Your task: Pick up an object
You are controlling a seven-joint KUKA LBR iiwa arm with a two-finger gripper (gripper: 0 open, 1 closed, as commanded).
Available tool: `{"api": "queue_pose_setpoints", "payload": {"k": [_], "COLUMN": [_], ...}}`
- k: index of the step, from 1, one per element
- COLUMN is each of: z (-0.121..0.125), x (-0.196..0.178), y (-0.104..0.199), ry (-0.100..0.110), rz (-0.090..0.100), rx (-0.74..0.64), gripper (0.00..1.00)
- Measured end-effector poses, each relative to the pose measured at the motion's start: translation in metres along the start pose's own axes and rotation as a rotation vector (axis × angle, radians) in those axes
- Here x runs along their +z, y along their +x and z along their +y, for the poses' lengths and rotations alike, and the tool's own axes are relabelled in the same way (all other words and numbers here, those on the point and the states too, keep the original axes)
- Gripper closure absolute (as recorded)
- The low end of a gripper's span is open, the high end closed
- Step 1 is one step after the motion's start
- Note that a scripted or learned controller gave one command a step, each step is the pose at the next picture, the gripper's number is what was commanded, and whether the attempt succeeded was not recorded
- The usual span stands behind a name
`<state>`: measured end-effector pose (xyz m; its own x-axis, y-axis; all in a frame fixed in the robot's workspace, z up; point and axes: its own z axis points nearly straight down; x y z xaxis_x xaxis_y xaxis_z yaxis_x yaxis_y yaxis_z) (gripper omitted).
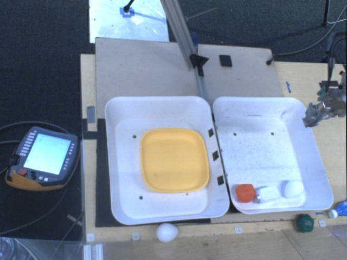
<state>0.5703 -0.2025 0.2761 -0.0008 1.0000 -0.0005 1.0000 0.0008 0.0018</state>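
The right bin point(271, 145) holds three small things along its near wall: a red-orange lump point(245, 193), a small white block point(267, 193) and a white round piece point(293, 189). A square yellow plate point(175, 159) lies flat in the middle of the left bin point(122, 145). My gripper point(316, 114) hangs at the far right, just over the right bin's outer rim near its back corner, well away from the three small things. It is small and partly cut off in the view.
Outside the bins, a white egg-shaped thing point(167, 232) lies on the bench in front of the left bin, and a dark green ball point(304, 222) sits past the right bin's front corner. A slanted metal pole point(181, 26) crosses behind. A teach pendant point(40, 157) rests at the left.
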Motion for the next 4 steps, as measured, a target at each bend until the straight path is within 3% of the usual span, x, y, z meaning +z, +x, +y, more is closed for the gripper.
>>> {"api": "queue_pose_setpoints", "payload": {"k": [3,4], "z": [0.017,0.008], "x": [0.013,0.022], "y": [0.173,0.226], "ry": [0.002,0.001], "rz": [0.002,0.002], "rx": [-0.005,-0.004], "gripper": [1.00,1.00]}}
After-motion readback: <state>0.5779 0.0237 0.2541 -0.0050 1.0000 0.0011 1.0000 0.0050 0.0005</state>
